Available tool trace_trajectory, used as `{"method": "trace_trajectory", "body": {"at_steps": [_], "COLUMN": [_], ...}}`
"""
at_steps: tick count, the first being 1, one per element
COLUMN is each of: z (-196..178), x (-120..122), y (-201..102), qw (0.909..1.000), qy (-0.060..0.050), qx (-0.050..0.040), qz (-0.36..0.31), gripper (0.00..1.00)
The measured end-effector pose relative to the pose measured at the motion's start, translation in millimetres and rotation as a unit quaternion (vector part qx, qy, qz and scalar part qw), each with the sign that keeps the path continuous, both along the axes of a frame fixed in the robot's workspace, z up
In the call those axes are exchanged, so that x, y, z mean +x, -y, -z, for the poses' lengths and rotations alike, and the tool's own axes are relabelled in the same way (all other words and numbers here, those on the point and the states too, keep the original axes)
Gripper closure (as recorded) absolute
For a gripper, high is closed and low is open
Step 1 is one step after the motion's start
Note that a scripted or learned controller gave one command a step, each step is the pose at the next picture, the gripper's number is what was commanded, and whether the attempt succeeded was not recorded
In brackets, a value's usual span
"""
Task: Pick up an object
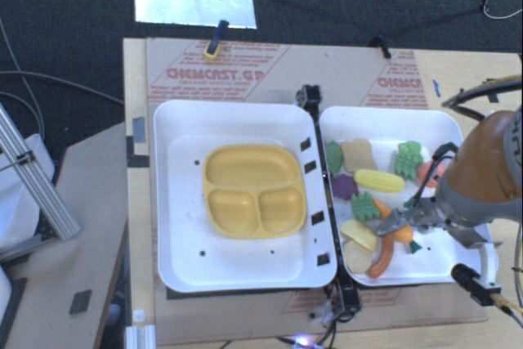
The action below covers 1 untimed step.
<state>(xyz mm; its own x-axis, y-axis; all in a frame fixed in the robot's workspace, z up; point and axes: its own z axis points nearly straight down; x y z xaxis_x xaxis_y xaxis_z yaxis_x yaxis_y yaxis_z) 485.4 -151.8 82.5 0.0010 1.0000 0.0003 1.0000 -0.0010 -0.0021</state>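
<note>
Over the right bin, gripper among toy food.

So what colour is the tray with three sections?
Yellow; the divided tray shows clearly in the camera view, in the left bin.

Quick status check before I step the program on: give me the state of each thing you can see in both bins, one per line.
yellow divided tray: lying flat in the left bin, nothing in its compartments
corn cob: lying on its side in the right bin
green leafy piece: loose near the far wall
orange sausage: lying near the front wall
gripper: low over the toy pile, jaw state unclear
</note>
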Motion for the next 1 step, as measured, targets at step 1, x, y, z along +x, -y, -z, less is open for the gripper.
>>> {"method": "trace_trajectory", "body": {"at_steps": [1], "z": [-12.5], "x": [2.2], "y": [-1.2], "qw": [1.0000], "qy": [0.003], "qx": [-0.0006], "qz": [-0.002], "gripper": [1.00]}}
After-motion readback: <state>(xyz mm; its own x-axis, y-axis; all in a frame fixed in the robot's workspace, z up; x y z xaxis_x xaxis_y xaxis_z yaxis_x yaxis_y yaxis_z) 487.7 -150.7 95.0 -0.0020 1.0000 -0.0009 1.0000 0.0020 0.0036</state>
